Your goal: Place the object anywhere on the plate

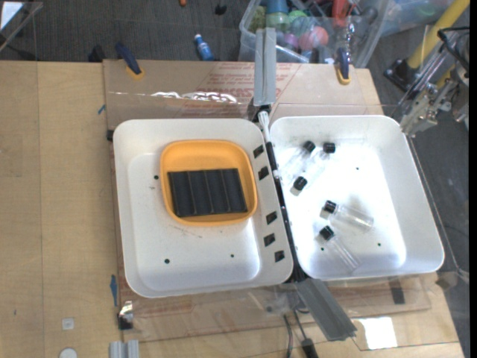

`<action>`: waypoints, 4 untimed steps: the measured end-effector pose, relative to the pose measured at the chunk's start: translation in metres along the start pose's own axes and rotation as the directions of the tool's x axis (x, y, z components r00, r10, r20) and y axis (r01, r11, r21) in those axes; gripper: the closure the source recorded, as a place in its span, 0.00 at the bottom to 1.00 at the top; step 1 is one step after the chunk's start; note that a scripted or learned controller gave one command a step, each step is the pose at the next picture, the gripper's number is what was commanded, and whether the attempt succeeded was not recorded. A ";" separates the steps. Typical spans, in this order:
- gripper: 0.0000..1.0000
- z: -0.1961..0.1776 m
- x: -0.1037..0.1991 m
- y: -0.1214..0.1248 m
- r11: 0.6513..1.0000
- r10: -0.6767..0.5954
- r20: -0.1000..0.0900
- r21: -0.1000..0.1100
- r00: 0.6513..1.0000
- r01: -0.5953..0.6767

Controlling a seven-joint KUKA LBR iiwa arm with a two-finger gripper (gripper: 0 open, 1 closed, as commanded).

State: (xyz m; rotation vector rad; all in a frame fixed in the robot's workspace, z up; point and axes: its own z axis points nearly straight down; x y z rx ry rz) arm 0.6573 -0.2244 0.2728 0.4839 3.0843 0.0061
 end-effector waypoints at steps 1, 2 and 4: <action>1.00 -0.002 -0.002 0.004 0.965 -0.262 -0.009 0.002 0.965 0.262; 1.00 -0.036 -0.008 0.005 0.825 -0.566 -0.008 -0.002 0.825 0.566; 1.00 -0.065 -0.010 0.006 0.324 -0.946 -0.006 -0.014 0.324 0.946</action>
